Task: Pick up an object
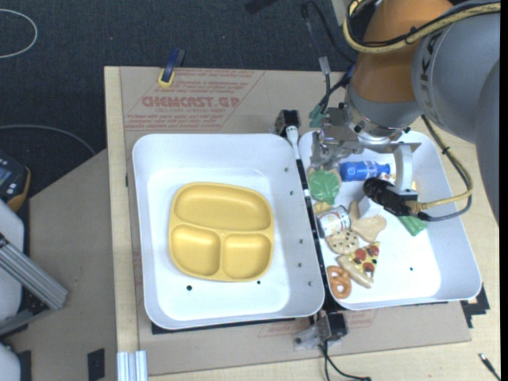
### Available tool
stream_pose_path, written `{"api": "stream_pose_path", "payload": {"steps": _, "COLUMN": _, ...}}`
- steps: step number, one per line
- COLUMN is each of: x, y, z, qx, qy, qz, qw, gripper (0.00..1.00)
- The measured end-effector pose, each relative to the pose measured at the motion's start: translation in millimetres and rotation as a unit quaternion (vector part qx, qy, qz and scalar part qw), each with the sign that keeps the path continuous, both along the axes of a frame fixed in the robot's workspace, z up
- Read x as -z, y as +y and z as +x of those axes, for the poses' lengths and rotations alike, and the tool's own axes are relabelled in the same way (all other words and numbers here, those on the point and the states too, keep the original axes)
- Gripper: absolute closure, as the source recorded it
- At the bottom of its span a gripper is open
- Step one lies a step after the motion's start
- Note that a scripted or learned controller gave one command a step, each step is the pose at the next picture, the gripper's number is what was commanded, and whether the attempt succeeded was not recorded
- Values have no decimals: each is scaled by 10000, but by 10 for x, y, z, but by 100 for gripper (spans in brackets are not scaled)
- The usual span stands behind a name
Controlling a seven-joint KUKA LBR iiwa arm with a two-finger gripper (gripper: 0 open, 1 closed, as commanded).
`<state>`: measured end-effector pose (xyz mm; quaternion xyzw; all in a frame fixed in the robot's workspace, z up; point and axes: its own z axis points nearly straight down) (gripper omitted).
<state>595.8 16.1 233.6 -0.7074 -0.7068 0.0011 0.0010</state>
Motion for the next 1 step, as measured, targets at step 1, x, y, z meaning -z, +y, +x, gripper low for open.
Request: {"api": "stream_pose_path", "payload": {"steps": 1, "x": 193, "y": 29, "z": 45, "qx": -9, "qy": 8, "qz": 0, "qw": 10000, "gripper": 100}}
